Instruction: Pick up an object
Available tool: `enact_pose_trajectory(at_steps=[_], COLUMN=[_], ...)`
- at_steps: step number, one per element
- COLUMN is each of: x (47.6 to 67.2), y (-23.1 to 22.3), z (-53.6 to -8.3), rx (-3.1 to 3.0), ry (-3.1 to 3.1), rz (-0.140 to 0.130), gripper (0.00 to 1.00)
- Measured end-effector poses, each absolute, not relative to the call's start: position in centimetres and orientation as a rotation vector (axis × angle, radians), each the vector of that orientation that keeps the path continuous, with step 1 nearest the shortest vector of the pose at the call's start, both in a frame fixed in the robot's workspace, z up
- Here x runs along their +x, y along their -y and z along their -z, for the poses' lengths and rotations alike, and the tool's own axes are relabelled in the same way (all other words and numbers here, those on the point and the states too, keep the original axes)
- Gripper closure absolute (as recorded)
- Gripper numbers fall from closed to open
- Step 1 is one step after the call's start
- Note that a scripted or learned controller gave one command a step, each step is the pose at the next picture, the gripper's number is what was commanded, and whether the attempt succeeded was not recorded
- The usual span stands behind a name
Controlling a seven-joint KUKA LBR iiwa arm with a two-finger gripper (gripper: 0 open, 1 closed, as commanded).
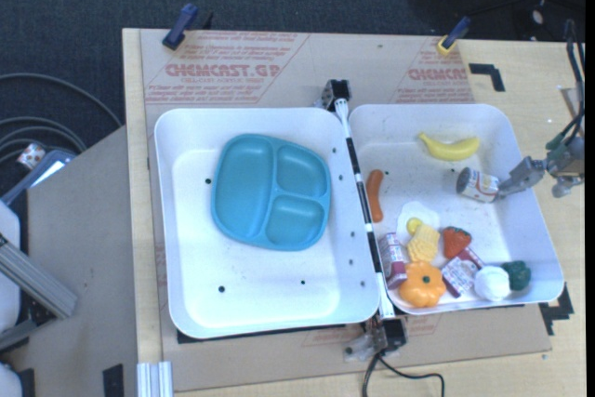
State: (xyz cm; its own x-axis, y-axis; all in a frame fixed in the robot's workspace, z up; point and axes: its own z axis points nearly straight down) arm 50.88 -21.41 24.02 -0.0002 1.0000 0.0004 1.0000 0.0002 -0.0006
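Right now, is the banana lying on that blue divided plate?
No, the banana lies in the right bin, while the blue divided plate sits alone in the left bin.

Bench [149, 200] bearing two white bins [186, 293]

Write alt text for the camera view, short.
The gripper reaches in from the right, at a small can in the right bin, near a banana and other toy food. The left bin holds a blue divided plate.

Grey metal gripper [517, 178], slim dark cable above.
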Motion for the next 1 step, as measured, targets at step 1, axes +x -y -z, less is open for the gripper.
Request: enact_pose_trajectory(at_steps=[1], x=[50.13], y=[22.16], z=[-10.17], rx=[-2.215], ry=[2.217], rz=[0.001], gripper=[0.0])
